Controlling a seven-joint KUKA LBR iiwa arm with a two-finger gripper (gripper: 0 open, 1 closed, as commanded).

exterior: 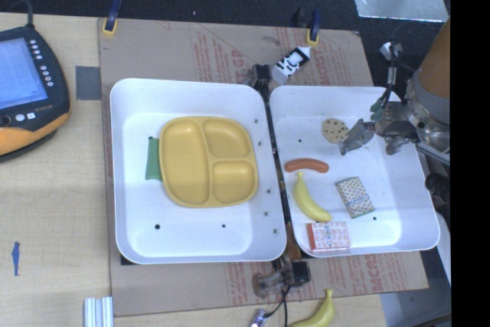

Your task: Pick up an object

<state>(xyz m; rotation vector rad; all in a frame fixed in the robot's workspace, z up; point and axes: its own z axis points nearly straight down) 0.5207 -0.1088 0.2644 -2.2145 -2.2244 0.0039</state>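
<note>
The gripper [375, 135] hovers with fingers spread apart, holding nothing, in the right bin [398, 237]. A cookie [333, 130] lies just at its 9 o'clock, a sausage [306, 165] at 7.

Tray [207, 161] in left bin [130, 165]; banana [309, 200] in right bin [406, 203].

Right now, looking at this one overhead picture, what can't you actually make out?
- Green item, camera view: the yellow divided plate covers most of it, so its kind is unclear.
- Second banana, camera view: cut off by the bottom edge.
- Tool, camera view: dim and small over the right bin, near the cookie.
- Print on the red packet and patterned packet: too small to read.
</note>
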